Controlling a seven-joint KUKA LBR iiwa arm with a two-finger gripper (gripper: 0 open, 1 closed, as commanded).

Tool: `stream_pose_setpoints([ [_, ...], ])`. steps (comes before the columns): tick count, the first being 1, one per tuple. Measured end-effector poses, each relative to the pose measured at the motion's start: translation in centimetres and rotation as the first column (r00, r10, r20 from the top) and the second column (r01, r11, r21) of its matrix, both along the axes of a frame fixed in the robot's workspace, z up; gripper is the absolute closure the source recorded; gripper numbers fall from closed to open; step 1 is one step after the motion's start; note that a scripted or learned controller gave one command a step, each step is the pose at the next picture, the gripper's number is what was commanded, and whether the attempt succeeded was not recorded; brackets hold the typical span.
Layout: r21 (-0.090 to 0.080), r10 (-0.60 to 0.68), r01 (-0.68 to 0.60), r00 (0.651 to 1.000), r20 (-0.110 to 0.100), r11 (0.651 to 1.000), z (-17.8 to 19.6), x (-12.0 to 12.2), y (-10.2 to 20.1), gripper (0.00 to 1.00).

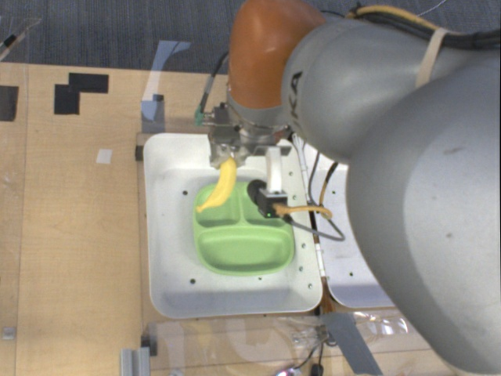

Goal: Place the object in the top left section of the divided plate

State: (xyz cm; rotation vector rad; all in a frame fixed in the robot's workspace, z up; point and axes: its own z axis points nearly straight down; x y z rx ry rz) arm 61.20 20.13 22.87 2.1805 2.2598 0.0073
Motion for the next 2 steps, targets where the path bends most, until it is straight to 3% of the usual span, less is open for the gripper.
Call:
stream_pose_setpoints([
  [1,-0.001,0.0,0.0,1.0,0.0,1.0,0.0,0.0,0.0,0.0],
  [2,0.0,-0.132,0.132,0.991,0.002,0.991,2.9,4.2,1.9,0.0],
])
